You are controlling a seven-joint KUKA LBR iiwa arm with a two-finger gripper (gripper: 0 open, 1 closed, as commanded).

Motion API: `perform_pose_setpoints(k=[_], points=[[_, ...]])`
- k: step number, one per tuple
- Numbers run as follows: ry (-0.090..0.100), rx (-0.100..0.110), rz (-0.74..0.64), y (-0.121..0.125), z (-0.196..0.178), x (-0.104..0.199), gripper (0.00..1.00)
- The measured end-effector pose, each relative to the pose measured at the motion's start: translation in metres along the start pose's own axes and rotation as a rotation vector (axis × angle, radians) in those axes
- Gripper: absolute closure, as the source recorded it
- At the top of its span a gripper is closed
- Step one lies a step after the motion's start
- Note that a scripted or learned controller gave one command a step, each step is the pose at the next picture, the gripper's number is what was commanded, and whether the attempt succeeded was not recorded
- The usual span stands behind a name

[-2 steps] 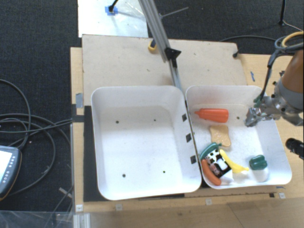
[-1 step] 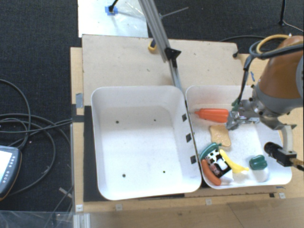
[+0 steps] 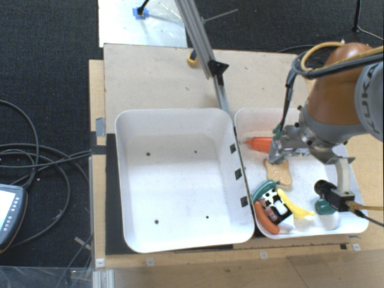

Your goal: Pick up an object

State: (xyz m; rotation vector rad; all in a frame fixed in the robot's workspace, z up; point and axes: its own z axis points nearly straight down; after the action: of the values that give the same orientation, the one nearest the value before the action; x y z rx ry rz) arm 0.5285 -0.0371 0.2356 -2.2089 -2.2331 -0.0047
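1. Desk [image 3: 156,77]: pale board that carries two white bins side by side.
2. Left bin [image 3: 180,179]: the wider of the two. A few small dark dots mark its floor.
3. Right bin [image 3: 303,182]: touches the left bin along one wall. All the loose items lie here, most of them in the near half.
4. Arm [image 3: 339,95]: grey with an orange band. It reaches in from the right and stands over the far right part of the right bin.
5. Pole [image 3: 195,23]: grey, slanting from the far edge down to the seam between the bins.
6. Hand [image 3: 277,155]: low over the middle of the right bin, between the carrot and the biscuit. Released or clenched: cannot tell. Nothing is seen in its grip.
7. Carrot [image 3: 258,144]: orange, lying flat just left of the hand, near the left wall of the bin.
8. Biscuit [image 3: 281,174]: tan, flat on the floor, directly on the near side of the hand. Contact cannot be judged.
9. Banana [image 3: 295,207]: yellow, at the near edge of the bin, part of a tight heap.
10. Sausage [image 3: 266,218]: red, at the near left corner, left of the banana.
11. Teal cap [image 3: 324,207]: near right corner, apart from the heap.
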Motion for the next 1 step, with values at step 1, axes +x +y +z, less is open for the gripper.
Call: perform_pose_setpoints(k=[1], points=[[0.000,0.001,0.001,-0.0039,-0.0003,0.0457,1.00]])
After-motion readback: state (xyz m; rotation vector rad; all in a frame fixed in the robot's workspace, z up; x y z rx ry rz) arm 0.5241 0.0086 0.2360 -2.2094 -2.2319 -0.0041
